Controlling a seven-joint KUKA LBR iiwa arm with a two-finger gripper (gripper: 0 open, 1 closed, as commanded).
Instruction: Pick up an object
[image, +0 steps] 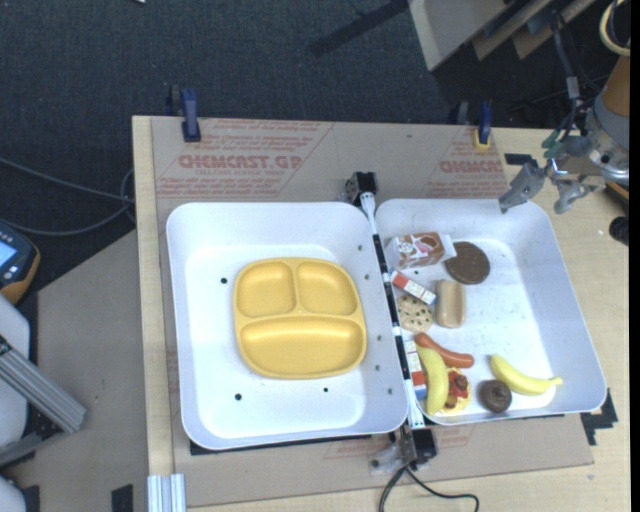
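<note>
Grey metal two-finger gripper (548, 188) up at the far right corner of the right white bin (560, 300), hanging over the bin's rim, fingers spread apart with nothing between them. One finger tip toward the bin's back edge, the other toward the bench beyond the corner.

In the right bin, toy foods clustered along the left side and near edge: a brown round cookie-like disc (467, 266) just beside a red-and-white printed packet (418, 249); below those a tan bread-roll shape (451, 303), a small white-and-red wrapped bar (414, 289) and a speckled chocolate-chip cookie (414, 318). Nearer the front, a red sausage (447, 351), a yellow banana (436, 379) lying lengthwise by the divider, a second yellow banana (523, 377) curved near the right wall, and a dark brown doughnut (494, 396) just beside it. All well apart from the gripper.

In the left white bin (200, 300), a yellow plastic plate with three compartments (298, 317), sitting in the middle.
</note>
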